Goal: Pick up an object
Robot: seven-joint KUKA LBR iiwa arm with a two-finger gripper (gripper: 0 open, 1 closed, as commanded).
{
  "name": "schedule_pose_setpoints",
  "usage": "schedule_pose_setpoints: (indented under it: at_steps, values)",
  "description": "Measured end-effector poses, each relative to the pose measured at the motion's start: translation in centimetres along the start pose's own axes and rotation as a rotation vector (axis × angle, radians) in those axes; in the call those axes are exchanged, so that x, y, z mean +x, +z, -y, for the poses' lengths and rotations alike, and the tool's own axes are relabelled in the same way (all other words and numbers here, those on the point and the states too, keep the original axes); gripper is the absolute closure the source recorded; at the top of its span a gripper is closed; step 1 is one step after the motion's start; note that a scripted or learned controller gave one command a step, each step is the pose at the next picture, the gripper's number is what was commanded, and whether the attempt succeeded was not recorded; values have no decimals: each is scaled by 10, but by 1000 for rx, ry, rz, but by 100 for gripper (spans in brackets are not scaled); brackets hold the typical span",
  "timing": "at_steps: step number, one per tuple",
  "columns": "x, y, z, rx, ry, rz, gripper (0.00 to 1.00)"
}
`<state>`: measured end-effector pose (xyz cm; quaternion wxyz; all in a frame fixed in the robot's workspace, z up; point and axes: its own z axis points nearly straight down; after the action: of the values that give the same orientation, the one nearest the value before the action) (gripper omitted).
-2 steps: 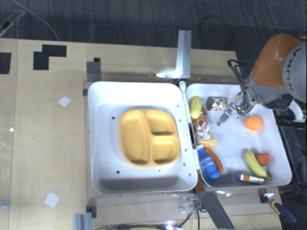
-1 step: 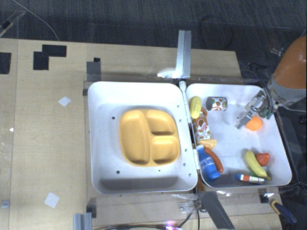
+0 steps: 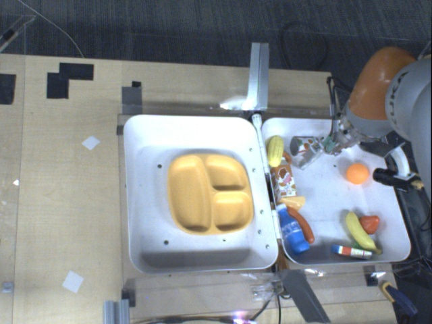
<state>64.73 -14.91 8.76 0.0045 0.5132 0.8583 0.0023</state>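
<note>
- The wooden bench [image 3: 67, 201] is carrying two shallow white bins side by side, their inner walls touching along the middle.
- The left bin [image 3: 145, 181] is holding a single thing: a yellow divided tray [image 3: 209, 193], lying flat near its centre, with one long compartment and two smaller ones.
- The right bin [image 3: 398, 245] is holding all the small objects.
- The grey arm [image 3: 405, 100], with its orange band [image 3: 378, 79], is reaching in from the right over that bin's upper edge.
- The gripper [image 3: 331, 144] is hanging low in the bin's upper part, just beside a crumpled silvery packet [image 3: 304, 148]; whether it is open or closed I cannot tell.
- Along the bin's left wall, a corn cob [image 3: 275, 150] is lying above a printed snack packet [image 3: 286, 179], a pale wedge [image 3: 292, 202], a blue bottle [image 3: 293, 230] and a sausage [image 3: 305, 227].
- An orange ball [image 3: 358, 174] is sitting by itself toward the right.
- A banana [image 3: 359, 231] is lying near the lower right, touching a red strawberry-like piece [image 3: 370, 223].
- A marker [image 3: 351, 251] is resting along the bottom wall.
</note>
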Motion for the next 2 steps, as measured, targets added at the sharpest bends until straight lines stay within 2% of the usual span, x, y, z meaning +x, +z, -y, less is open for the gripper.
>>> schedule_pose_setpoints:
  at_steps: [1, 2]
  values:
    - [-4, -2, 108, 4, 12, 3, 0]
    - [-2, -16, 58, 1, -123, 0, 0]
